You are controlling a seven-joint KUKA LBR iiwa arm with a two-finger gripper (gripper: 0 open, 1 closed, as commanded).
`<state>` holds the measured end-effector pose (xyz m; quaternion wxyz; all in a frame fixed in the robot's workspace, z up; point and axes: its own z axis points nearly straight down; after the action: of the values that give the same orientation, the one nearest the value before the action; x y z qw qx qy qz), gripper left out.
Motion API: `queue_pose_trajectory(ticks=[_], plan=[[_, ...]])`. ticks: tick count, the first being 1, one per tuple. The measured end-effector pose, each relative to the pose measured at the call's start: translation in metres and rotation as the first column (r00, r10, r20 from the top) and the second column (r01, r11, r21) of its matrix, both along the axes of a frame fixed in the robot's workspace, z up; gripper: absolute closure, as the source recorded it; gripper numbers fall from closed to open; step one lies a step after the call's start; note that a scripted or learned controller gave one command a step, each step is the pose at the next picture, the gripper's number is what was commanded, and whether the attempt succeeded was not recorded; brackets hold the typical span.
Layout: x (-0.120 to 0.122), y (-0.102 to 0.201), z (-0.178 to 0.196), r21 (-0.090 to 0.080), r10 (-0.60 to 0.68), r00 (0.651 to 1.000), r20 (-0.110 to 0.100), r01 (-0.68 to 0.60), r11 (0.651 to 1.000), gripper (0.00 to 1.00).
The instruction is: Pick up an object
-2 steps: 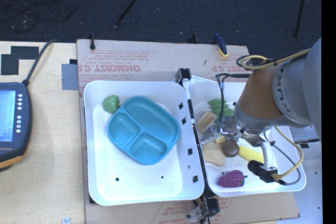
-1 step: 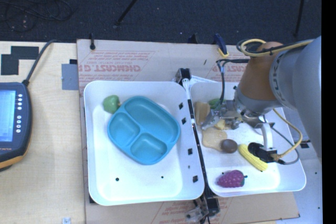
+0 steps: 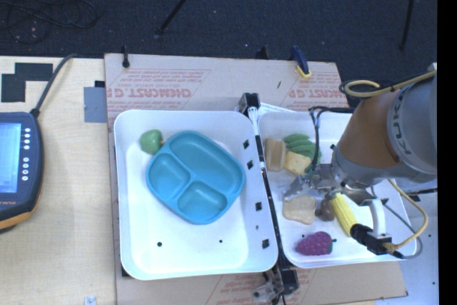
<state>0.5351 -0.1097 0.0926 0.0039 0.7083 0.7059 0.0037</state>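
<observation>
So we're at the reach-in step: pincer (image 3: 308, 186) is low in the right bin (image 3: 325, 261), right over the beige chunk (image 3: 300, 209) at 6 o'clock. Can't tell its state. Next we need a clean pinch and lift.

In the right shallow white plastic bin (image 3: 400, 253), the steel two-finger gripper (image 3: 303, 184) sits just behind the tan bread-like slab (image 3: 300, 209), with the yellow block (image 3: 296, 163) behind it, the purple grape bunch (image 3: 315, 243) nearer the front, and the blue divided plate (image 3: 194, 176) in the left bin (image 3: 136, 239) well to its left.
</observation>
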Motion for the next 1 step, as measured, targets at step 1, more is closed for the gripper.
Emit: queue_pose_trajectory(ticks=[1], plan=[[0.1137, 0.0166, -0.0011, -0.001, 0.007, 1.0, -0.005, -0.007, 1.0, 0.0]])
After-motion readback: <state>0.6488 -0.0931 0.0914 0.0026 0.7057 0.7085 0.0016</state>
